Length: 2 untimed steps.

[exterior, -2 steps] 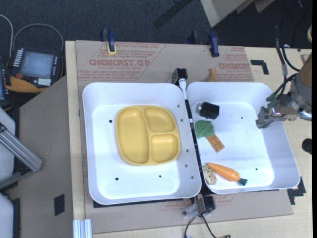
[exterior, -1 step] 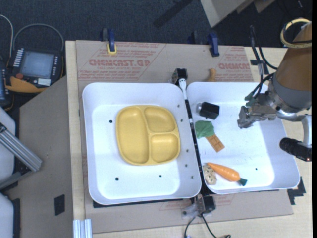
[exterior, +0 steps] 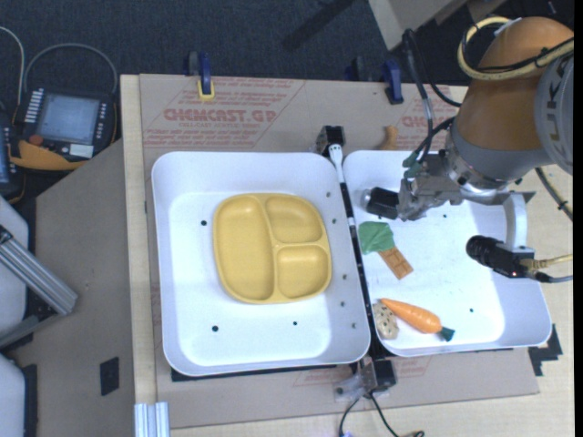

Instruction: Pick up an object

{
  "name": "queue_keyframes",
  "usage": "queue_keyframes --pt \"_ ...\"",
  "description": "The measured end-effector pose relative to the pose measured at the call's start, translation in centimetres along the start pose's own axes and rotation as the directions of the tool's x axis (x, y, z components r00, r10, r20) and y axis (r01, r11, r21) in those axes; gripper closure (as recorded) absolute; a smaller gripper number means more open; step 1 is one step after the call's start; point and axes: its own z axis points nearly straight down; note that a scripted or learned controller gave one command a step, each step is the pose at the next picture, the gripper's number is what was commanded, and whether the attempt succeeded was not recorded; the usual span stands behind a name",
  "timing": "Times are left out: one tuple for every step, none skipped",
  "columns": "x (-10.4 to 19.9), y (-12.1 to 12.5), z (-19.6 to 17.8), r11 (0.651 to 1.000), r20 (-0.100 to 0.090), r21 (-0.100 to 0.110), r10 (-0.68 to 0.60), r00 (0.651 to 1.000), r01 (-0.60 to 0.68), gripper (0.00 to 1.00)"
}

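Sitting at the right bin's (exterior: 465,285) left side, the flat green toy piece (exterior: 375,237) touches a brown wafer (exterior: 396,262). The tool (exterior: 412,200) is near it, up-right; can't tell its state. Risk: the flat piece slips out, or the wafer gets snagged.

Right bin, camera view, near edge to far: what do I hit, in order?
carrot → tan flat piece → green piece → pincer. The speckled piece is left out because it sits level with the carrot.
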Motion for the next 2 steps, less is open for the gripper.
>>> queue_keyframes --pt "4.5 2.1 -0.3 1.0 0.0 -0.001 0.001 1.0 -0.001 1.0" --pt "10.1 4.5 0.3 1.0 0.0 0.0 0.001 1.0 -0.001 1.0"
